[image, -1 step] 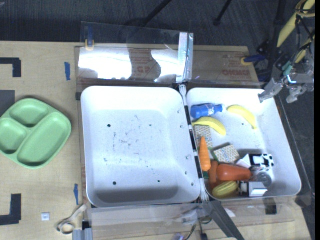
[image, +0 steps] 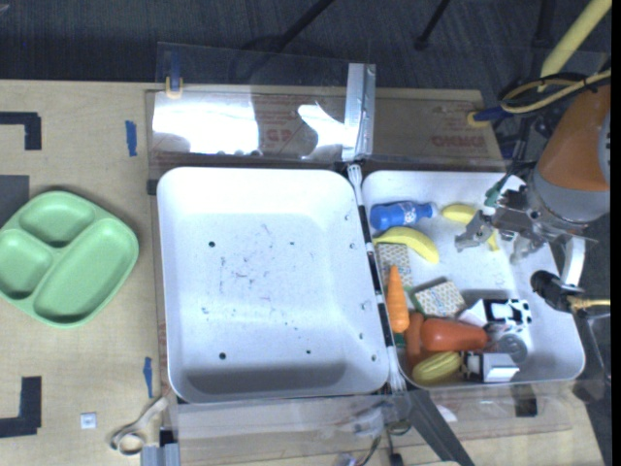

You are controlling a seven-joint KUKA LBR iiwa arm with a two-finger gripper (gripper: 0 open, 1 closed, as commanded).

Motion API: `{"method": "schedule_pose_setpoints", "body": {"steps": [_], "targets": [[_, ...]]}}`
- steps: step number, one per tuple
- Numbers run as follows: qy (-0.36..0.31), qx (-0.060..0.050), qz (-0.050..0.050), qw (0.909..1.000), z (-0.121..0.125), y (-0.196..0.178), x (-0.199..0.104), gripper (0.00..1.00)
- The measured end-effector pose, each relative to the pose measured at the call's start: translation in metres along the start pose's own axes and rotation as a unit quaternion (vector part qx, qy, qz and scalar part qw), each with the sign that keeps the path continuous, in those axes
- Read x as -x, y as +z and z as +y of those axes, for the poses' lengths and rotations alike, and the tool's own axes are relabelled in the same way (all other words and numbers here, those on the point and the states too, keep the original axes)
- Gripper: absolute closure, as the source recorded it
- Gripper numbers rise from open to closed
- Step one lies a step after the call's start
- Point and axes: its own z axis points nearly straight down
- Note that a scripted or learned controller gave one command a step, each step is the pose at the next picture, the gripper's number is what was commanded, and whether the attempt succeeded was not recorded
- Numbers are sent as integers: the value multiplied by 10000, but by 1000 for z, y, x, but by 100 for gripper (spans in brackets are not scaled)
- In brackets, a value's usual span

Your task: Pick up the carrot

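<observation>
The carrot (image: 396,301) lies against the bin wall (image: 373,260), crowded by a banana (image: 409,244) and sponge (image: 439,297). The hand (image: 498,223) hovers apart; its spread I cannot tell. Fingers could snag neighbours.

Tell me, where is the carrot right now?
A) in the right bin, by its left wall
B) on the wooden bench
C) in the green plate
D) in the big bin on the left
A: the carrot lies in the right bin, close along its left wall, just below the banana.
</observation>
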Motion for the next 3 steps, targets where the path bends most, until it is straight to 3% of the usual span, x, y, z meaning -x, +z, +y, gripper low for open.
{"method": "schedule_pose_setpoints", "body": {"steps": [1,2,3], "targets": [[371,2,-1,9993,41,23,-26,0],[2269,-22,-16,9739,40,49,-41,0],[4034,-43,-32,9150,70,43,-35,0]]}}
